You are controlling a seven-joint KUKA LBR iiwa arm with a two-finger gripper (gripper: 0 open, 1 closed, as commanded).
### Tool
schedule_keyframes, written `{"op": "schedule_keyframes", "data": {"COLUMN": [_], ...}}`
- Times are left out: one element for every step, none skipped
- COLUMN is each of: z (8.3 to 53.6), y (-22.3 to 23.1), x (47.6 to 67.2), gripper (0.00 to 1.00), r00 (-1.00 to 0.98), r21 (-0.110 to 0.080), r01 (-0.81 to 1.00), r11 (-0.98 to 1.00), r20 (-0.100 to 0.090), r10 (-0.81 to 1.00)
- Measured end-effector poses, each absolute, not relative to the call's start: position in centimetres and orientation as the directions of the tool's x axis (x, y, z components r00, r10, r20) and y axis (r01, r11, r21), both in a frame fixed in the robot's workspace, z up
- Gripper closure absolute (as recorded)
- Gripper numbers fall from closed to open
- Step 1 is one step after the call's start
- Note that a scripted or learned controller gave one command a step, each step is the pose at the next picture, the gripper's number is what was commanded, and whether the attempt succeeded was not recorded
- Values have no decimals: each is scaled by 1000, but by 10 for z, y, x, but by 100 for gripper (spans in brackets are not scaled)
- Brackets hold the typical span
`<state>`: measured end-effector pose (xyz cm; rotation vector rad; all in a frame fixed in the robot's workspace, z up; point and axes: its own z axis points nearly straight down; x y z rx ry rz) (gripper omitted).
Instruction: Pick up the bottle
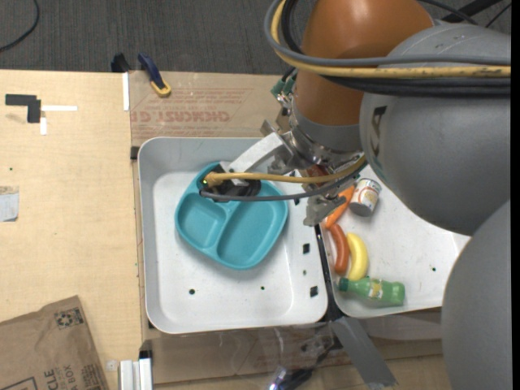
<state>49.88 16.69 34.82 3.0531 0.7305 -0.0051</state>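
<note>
Green plastic bottle lying on its side, well apart from my pincer, yellow banana between them, pincer open or closed I cannot tell

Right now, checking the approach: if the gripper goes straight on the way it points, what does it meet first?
Probably the teal plate, near its top rim, though depth is unclear. The green bottle lies off to the side in the right bin.
</note>
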Motion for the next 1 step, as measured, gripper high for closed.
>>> {"op": "schedule_keyframes", "data": {"z": [140], "y": [223], "x": [487], "gripper": [0], "r00": [971], "r21": [2], "r01": [240], "r11": [-971], "r20": [-5], "r10": [240]}}
